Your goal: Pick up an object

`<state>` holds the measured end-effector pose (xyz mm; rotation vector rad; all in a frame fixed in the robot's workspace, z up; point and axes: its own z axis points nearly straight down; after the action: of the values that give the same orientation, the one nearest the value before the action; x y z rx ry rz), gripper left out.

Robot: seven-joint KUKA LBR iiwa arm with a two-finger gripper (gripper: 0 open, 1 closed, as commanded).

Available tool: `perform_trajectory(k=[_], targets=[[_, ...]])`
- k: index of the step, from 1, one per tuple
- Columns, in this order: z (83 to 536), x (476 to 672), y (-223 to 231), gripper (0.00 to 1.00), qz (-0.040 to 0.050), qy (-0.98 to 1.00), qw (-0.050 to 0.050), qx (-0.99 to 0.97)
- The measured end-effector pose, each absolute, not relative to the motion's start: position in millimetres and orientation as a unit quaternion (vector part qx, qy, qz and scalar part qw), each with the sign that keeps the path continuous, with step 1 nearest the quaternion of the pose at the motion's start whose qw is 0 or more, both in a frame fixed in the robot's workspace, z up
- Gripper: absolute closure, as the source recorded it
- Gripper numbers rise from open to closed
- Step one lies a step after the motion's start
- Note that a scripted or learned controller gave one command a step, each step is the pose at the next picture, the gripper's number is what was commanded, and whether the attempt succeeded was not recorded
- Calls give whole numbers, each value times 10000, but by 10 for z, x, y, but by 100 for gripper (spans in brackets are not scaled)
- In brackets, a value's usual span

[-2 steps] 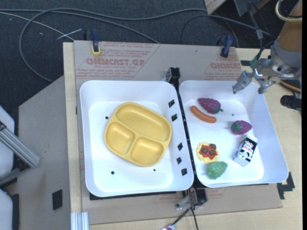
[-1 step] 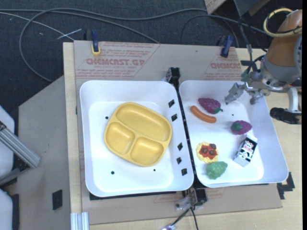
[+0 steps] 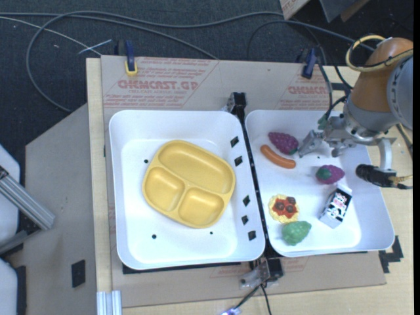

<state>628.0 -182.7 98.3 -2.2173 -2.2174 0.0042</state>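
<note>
Printed matter. Red lettering reading "CHEMCAST GP" runs across the protective paper of the board (image 3: 177, 84) beneath the bins, at 12 o'clock of the left bin (image 3: 125, 176); smaller red lines above and below it are illegible. The same print recurs, partly covered, at 12 o'clock of the right bin (image 3: 367, 238). The black-and-white carton (image 3: 335, 207) carries markings too small to read.
</note>
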Motion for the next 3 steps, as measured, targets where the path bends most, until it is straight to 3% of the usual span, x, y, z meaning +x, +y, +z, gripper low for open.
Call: perform_trajectory(k=[1, 2, 3], targets=[[844, 6280, -1820, 0, 8, -7074, 18, -7068], [971, 6295, -1818, 100, -7, -7076, 2, -7066], [1451, 6245, -1761, 100, -12, -7075, -18, -7067]])
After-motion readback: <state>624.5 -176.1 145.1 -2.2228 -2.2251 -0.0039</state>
